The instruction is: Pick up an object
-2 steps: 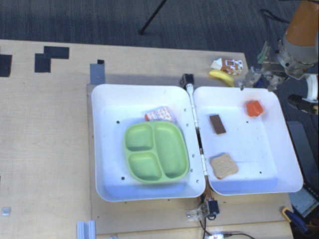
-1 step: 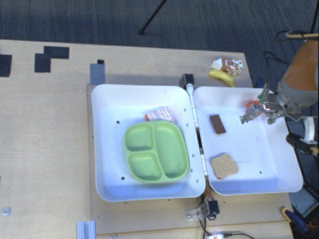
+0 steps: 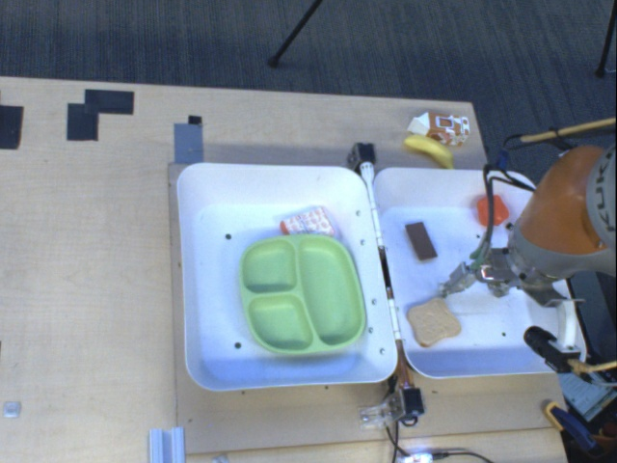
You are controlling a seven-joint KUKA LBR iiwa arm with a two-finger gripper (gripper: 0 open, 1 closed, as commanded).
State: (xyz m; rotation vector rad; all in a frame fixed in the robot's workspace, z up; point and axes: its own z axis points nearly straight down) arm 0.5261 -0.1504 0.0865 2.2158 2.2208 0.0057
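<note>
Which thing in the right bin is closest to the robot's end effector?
The slice of bread, just below the end effector. The brown block and the orange piece lie farther up the bin.

Two white bins sit side by side on the tabletop: the left bin (image 3: 193, 258) and the right bin (image 3: 424, 186). The left one carries two things: one green divided plate (image 3: 302, 293) and, at the plate's 12 o'clock, one small red-and-white packet (image 3: 307, 222). The right one carries three: one dark brown block (image 3: 420, 240), one slice of toast (image 3: 434, 323), one orange item (image 3: 490, 210). At the right bin's 12 o'clock lies one banana (image 3: 429, 149) and one small carton (image 3: 443, 125).
</note>
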